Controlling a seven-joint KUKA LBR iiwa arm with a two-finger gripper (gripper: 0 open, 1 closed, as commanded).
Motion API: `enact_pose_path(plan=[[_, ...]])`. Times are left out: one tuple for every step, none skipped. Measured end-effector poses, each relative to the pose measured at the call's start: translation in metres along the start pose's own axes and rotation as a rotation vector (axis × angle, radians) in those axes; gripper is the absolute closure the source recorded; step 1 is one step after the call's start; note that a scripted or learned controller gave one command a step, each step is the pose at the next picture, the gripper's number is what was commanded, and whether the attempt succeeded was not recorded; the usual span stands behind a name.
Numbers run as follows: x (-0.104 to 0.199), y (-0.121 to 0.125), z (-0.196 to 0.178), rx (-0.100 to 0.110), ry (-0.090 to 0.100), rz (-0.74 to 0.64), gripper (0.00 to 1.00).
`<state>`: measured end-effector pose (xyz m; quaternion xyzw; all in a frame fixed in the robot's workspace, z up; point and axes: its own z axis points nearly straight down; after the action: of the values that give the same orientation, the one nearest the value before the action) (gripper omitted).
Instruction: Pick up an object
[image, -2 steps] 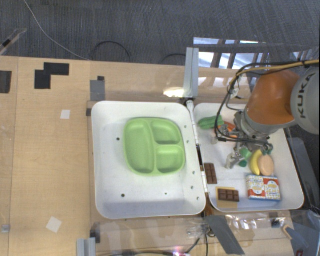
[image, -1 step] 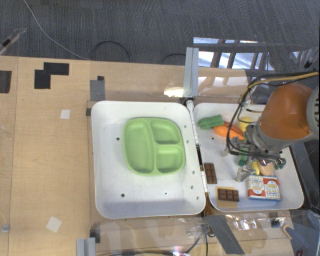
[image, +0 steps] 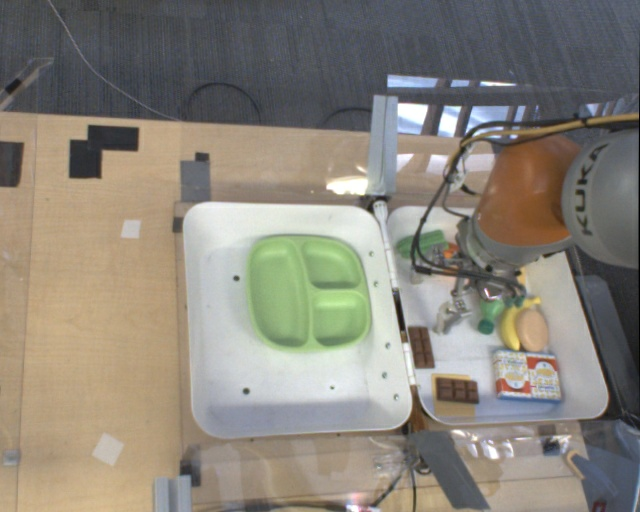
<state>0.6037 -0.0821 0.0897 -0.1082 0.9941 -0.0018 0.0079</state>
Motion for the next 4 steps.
enact_pose_path(plan=[[0.007,-0.108,-0.096,0.003,0.0,-0.311,0.0],[0.027,-0.1,-0.019,0.007,-0.01,-0.391,0.0],[0.043,-0.092,-0.014,0.019,-0.025,-0.35,0.0],[0.05,-0.066,-0.001,-0.001,-0.002,-0.37,0.0]])
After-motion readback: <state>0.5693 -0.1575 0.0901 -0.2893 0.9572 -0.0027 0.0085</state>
